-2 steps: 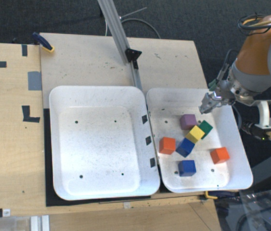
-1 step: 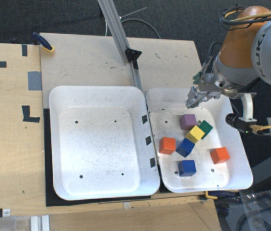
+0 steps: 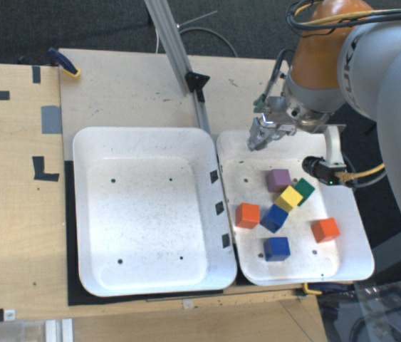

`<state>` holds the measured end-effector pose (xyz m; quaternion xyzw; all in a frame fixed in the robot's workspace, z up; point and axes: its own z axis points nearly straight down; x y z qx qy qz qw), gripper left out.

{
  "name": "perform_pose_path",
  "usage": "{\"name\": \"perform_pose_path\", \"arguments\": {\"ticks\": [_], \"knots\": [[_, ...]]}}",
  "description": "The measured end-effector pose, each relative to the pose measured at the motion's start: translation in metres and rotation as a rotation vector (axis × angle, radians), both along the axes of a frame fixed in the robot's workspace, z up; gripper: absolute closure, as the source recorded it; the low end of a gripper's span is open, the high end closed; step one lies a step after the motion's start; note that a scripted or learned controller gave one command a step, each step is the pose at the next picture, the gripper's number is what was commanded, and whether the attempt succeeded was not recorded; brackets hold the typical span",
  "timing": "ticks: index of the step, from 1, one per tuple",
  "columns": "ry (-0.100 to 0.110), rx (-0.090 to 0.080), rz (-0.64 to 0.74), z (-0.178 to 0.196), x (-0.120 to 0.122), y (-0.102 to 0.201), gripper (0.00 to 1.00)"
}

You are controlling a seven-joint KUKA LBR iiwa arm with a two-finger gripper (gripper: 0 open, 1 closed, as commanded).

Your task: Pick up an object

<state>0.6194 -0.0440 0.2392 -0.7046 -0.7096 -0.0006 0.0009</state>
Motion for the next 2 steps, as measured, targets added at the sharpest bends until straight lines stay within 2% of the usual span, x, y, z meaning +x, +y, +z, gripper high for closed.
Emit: {"name": "perform_pose_path", "arguments": {"ticks": [1,2], "knots": [[0.002,-0.001,-0.001,-0.013,0.007,0.056,1.0],[-0.001,0.0,0.0,0.0,0.02,0.107,1.0]]}}
